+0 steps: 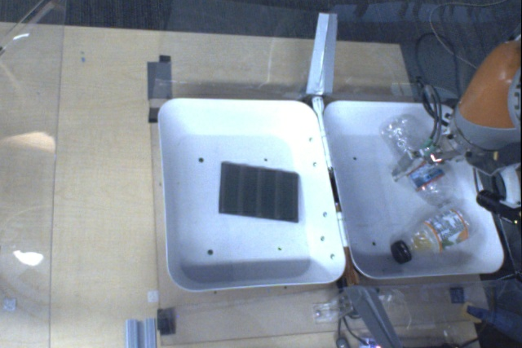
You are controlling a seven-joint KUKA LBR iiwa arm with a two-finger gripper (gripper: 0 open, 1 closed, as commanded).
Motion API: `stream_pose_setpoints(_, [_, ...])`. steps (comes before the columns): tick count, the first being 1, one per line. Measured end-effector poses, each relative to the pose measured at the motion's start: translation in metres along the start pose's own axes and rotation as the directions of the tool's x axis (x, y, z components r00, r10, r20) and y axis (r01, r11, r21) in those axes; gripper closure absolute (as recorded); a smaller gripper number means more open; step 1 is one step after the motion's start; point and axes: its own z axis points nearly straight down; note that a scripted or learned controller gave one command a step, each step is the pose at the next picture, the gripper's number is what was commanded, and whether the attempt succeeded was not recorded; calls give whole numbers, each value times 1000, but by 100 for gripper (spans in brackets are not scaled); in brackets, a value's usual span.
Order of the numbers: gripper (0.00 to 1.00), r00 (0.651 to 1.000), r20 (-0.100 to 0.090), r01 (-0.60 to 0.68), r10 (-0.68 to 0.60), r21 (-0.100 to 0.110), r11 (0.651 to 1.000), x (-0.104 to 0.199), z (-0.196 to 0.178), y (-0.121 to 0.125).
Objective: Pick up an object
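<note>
My gripper (430,154) hangs low over the right bin (359,175), at its right half, below the arm's orange band (492,87). Directly under and around it lies a crumpled clear plastic bottle with a blue label (427,178); the gripper touches or nearly touches it. A second piece of clear crinkled plastic (398,133) lies just to the upper left. Nearer the front of that bin rests a clear bottle with a yellow label (442,231), lying on its side with its black cap (400,251) pointing left.
The left bin (188,143) holds a flat dark grey ribbed rectangle (259,191) at its middle. A metal divider post (323,53) stands behind the gap between the bins. Cables hang at the arm's far side (428,94).
</note>
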Motion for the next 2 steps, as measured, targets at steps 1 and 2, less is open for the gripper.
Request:
stream_pose_setpoints(1, [100, 1000, 2, 0, 0, -7, 1000, 0, -12, 2])
stream_pose_setpoints(2, [100, 1000, -7, -2, 3, 10, 1000, 92, -84, 56])
